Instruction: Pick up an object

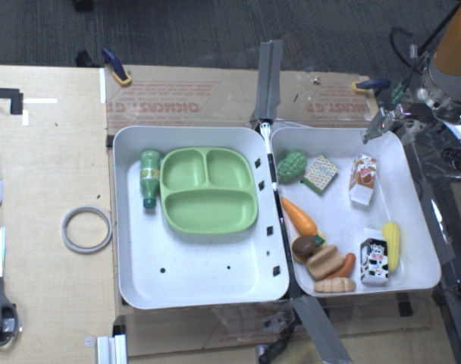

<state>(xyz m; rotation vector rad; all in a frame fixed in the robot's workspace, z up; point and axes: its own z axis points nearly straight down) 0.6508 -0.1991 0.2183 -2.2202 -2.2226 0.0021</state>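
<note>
From my seat I see the tool (378, 127) at the upper right, hanging over the far right corner of the right bin (416, 203); its fingers look spread apart with nothing between them, though the detail there is small. The arm (450, 59) behind it comes in from the right edge, orange band showing near the top corner. Nearest the tool inside that bin lies a small red and white carton (363, 179), and just left of it a tilted patterned box (320, 174) and a bumpy green vegetable (292, 167) against the bin's left wall. Below those a carrot (299, 216) lies on a slant. Toward the near edge I have a brown piece (307, 246), a hot dog (329, 264) and a bread roll (334, 285) bunched together, with a cow-print milk carton (374, 262) beside them and a corn cob (392, 245) touching its right side. The left bin (192, 279) carries a green divided plate (209, 190) and a green bottle (149, 177) lying just left of it. Out on the tabletop (41, 173) to the left sit a grey ring (86, 228) and scissors (1, 313) at the edge.
</note>
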